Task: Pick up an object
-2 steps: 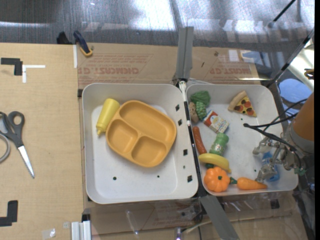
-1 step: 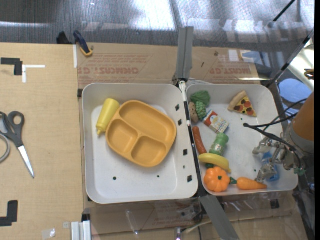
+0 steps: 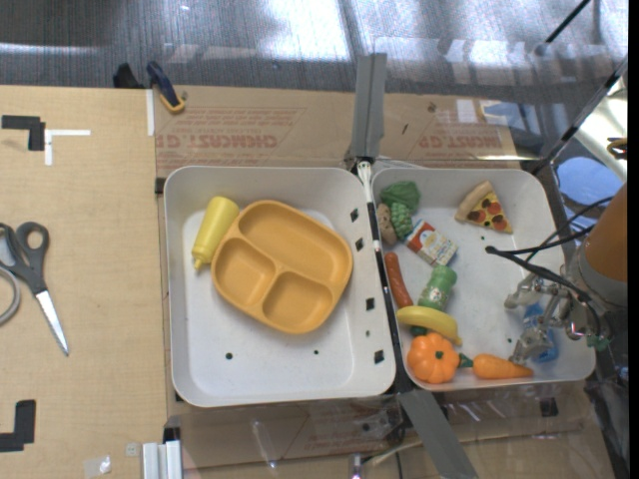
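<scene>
Carrot (image 3: 500, 368) lies in right bin (image 3: 519, 183), near-right corner, long axis left-right, just left and near of gripper (image 3: 537, 329). Gripper state cannot be told; nothing seen held.

Two white bins (image 3: 270, 387); left bin: one yellow tray (image 3: 280, 264), one yellow bottle (image 3: 213, 230); right bin (image 3: 559, 228): eight toy foods; one scissors (image 3: 35, 277) left of bins

Yellow-orange tray (image 3: 280, 277) and yellow bottle (image 3: 213, 230) in white bin (image 3: 262, 377); orange pumpkin (image 3: 433, 358), green broccoli (image 3: 400, 206).
</scene>
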Available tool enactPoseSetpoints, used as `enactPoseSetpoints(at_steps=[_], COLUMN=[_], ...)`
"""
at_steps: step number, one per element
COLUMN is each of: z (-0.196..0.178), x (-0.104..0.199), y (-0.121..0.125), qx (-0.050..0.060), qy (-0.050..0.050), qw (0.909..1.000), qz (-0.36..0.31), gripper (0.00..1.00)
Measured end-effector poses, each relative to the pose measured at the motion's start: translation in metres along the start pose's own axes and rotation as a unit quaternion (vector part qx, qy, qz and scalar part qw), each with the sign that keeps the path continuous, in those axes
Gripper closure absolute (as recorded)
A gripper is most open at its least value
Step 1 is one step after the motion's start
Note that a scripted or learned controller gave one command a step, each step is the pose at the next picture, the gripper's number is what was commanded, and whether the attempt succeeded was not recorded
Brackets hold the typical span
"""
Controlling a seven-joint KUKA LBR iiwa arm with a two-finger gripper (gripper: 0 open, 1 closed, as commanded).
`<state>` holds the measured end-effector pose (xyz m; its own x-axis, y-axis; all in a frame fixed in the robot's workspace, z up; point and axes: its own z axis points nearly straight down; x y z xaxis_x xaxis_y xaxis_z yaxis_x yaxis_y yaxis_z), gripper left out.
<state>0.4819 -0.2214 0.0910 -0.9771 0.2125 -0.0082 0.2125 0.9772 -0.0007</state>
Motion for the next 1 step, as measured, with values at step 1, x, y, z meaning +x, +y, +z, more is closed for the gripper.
enactPoseSetpoints(at_steps=[1], z=[0.0000], x=[0.0000], y=[0.0001], qx=[0.000], qy=[0.000], qw=[1.0000], qz=[0.001], gripper=[0.00])
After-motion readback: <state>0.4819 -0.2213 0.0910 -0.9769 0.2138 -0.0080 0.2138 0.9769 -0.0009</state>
